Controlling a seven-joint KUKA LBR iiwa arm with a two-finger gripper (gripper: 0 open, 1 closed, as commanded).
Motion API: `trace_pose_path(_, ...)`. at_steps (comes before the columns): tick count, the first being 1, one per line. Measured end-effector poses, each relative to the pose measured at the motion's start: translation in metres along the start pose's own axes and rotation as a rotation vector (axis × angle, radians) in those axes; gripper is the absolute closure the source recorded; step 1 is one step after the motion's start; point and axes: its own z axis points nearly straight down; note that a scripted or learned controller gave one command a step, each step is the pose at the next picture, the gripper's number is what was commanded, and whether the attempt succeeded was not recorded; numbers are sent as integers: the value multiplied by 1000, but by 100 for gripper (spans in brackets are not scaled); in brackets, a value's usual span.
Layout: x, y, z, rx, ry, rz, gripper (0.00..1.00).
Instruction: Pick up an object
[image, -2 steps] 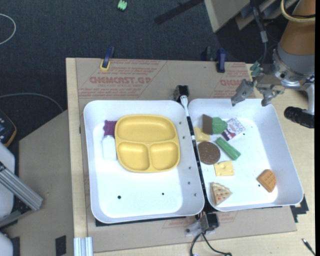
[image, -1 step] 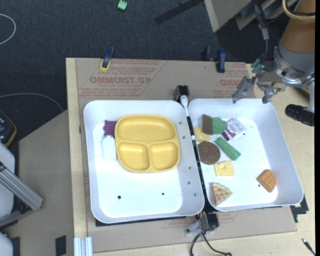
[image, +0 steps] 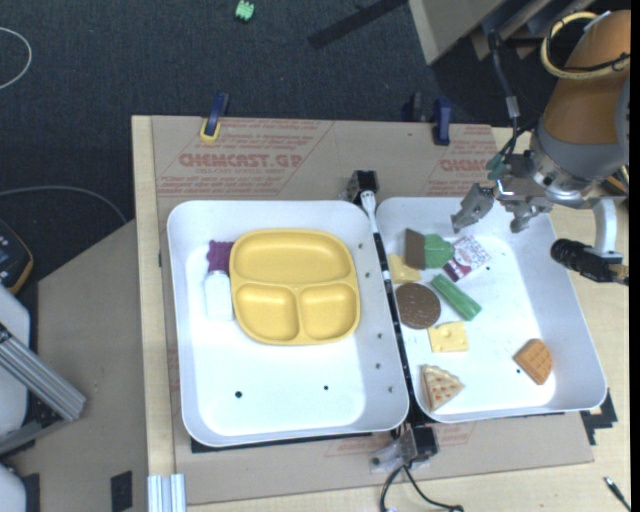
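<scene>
The camera view looks down on two white bins set side by side on a brown board. The left bin (image: 200, 390) holds a yellow tray (image: 295, 284) with three compartments; a purple item (image: 219, 255) and a white bottle (image: 216, 296) lie just beside its left edge.

The right bin (image: 580, 330) holds the loose objects. Near its left wall lie a green block (image: 437, 250) touching a brown piece (image: 415, 245), a yellow piece (image: 403, 268) below them, a brown disc (image: 418, 305), a green bar (image: 456, 297), a cheese slice (image: 448, 338) and a pizza slice (image: 440, 384). A small packet (image: 468, 256), white with a dark patch, lies just right of the green block. A cracker (image: 534, 360) sits well apart toward the bin's right side.

The arm comes in from the upper right, and the gripper (image: 495, 208) hangs over the bin's upper part. Its fingers (image: 470, 210) stand apart, with nothing between them. The packet lies just below the jaws, slightly to the left finger's side; the view does not show whether the fingertips touch it or hover above it. The green block is near the left finger, and the other objects lie farther down the bin.
</scene>
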Motion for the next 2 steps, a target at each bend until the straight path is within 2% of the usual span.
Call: trace_pose_path(2, -2, 16, 100, 0, 1, -2, 0)
